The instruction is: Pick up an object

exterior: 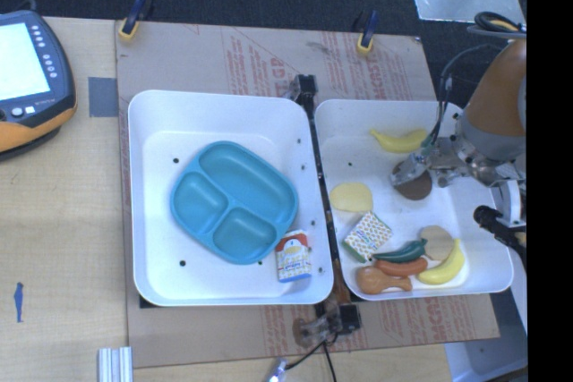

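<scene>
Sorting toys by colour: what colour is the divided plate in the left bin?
Blue: the divided plastic plate, clearest in the camera view.

Gripper (414, 174) low in right bin (345, 116), over brown round piece (414, 187); blue tray (234, 201) in left bin (148, 192)

Red print runs in lines on brown cardboard sheet (269, 58) under white bins; letters too small and faint to read. Small carton (294, 258) in left bin has picture label with red top; no words clear. Checked packet (368, 235) in right bin shows pattern, no readable words. Screen on handheld pad (22, 63) glows white; nothing legible.
</scene>
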Controlling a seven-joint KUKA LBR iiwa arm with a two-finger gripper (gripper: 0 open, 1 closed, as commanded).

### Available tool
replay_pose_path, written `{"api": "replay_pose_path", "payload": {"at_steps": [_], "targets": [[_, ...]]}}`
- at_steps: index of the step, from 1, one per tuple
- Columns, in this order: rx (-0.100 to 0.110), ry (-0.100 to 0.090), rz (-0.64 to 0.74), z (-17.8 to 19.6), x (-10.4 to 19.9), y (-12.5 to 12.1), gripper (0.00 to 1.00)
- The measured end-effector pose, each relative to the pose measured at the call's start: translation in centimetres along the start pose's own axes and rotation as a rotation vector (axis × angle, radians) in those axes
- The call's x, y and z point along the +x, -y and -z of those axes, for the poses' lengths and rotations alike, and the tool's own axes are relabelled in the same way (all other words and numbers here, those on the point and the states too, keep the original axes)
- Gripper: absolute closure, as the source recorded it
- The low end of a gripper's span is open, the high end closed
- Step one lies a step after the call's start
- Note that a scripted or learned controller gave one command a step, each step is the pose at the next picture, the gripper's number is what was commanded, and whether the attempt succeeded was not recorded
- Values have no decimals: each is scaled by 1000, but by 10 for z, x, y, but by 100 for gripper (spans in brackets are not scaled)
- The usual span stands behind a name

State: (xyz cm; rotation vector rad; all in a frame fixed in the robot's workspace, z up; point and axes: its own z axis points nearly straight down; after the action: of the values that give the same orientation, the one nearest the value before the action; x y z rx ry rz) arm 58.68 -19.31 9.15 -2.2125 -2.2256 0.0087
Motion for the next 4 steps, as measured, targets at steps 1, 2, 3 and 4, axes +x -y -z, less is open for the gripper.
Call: {"api": "replay_pose_path", "payload": {"at_steps": [1,2,3,4], "targets": [[-5,-2,-2,29,9,-62,0],[-3,-1,-1,3,27,5,0],[-4,-2,-2,1,-19,-58,0],[-2,-1,0,0,19,-21,0]]}}
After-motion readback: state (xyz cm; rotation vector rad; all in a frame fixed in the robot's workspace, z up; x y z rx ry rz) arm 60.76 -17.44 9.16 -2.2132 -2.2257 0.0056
